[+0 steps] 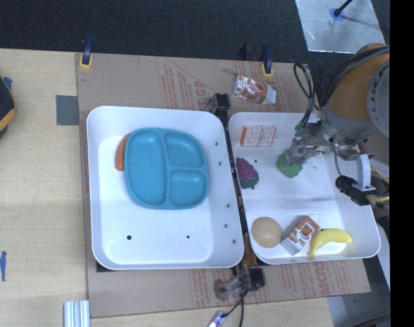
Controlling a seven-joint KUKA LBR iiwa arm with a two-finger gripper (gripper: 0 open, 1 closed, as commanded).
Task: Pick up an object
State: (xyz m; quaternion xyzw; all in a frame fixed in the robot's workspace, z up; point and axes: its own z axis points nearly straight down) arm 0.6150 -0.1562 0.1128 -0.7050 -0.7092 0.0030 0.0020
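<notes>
My gripper point(297, 150) hangs low in the right bin point(309, 193), at its upper middle. Its tip is right over a small green object point(287, 166) and seems to touch that object's top edge. The same bin holds a white and orange carton point(257, 136) at the back left and a purple bunch of grapes point(246, 172) by the left wall. Along its front lie a tan round item point(266, 231), a small orange and white box point(301, 234) and a yellow banana point(329, 240).
The left bin point(159, 247) bears a blue divided plate point(167, 167) with an orange item point(119, 152) poking out at its left edge. A crumpled snack packet point(253, 89) lies on the cardboard behind the right bin. The arm's cables point(353, 186) hang over that bin's right side.
</notes>
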